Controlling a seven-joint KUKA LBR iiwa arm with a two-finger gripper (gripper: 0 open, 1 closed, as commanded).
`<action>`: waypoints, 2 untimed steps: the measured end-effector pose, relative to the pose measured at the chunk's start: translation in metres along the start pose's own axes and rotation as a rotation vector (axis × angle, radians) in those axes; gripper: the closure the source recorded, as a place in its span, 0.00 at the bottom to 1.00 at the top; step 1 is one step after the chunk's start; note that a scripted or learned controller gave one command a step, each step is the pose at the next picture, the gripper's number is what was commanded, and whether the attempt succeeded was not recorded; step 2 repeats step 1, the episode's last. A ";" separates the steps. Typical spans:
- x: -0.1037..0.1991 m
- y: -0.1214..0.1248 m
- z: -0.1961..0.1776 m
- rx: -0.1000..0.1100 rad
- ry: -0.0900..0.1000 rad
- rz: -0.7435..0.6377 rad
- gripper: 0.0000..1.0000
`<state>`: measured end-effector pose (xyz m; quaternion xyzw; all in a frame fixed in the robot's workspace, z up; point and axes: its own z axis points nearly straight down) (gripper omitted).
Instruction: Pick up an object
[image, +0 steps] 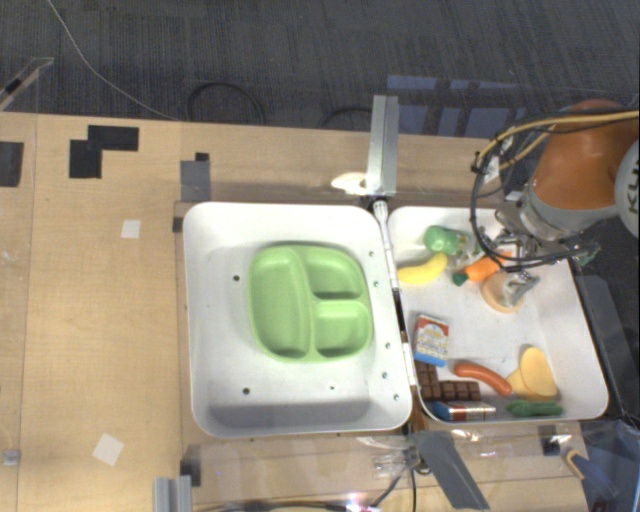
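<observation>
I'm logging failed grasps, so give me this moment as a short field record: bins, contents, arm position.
left bin: holds a green divided tray
right bin: holds small toy foods
near its far edge: green item, banana, orange piece
near its front edge: small carton, chocolate bar, sausage, yellow wedge
arm: reaches in from the right, orange band above the wrist
gripper: low over the right bin's far half, above a tan round item
grasp: cannot be judged

The arm (585, 165) reaches in from the right, its wrist bent downward. The claw (512, 285) hangs low, pointing straight down.
</observation>
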<state>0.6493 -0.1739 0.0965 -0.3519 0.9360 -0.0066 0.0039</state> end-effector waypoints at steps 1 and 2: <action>-0.021 0.002 0.002 -0.010 0.012 0.023 0.00; -0.021 0.002 0.002 -0.010 0.012 0.023 0.00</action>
